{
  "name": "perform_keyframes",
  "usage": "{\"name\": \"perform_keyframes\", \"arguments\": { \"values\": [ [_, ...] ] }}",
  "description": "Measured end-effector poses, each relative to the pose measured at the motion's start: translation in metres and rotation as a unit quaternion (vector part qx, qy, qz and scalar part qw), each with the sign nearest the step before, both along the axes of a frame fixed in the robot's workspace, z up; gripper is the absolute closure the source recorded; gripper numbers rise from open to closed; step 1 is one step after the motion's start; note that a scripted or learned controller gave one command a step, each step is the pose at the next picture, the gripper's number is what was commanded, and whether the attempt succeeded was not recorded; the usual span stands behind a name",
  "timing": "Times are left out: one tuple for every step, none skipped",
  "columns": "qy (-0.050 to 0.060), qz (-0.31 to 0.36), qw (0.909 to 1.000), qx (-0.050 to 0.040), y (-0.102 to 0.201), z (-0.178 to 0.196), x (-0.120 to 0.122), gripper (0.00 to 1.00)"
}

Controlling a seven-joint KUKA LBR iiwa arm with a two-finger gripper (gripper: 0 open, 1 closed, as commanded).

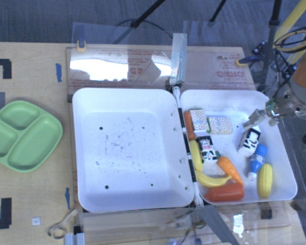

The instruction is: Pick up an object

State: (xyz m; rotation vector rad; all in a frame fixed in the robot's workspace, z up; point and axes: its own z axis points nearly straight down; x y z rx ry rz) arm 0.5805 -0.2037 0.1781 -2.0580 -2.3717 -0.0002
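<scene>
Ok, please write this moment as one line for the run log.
two-finger gripper: above right white bin | nearest: black-and-white carton | held: nothing visible

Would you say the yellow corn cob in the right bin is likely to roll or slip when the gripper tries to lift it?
Probably. The corn cob looks rounded and tapered, so it may roll when nudged. Its glossy surface suggests light, slippery plastic. It lies close beside the blue bottle, which could crowd the grasp.

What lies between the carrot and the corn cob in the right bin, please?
In the camera view, a blue-and-white bottle lies between the carrot and the corn cob.
</scene>
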Motion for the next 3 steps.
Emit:
{"name": "perform_keyframes", "arguments": {
  "values": [
    [-0.003,0.062,0.9981,0.0036,-0.011,-0.082,0.019,0.00],
    [-0.003,0.061,0.9982,0.0016,-0.014,-0.074,0.019,1.00],
    [-0.001,0.112,0.9937,0.0000,0.097,0.025,0.025,1.00]
  ]
}}
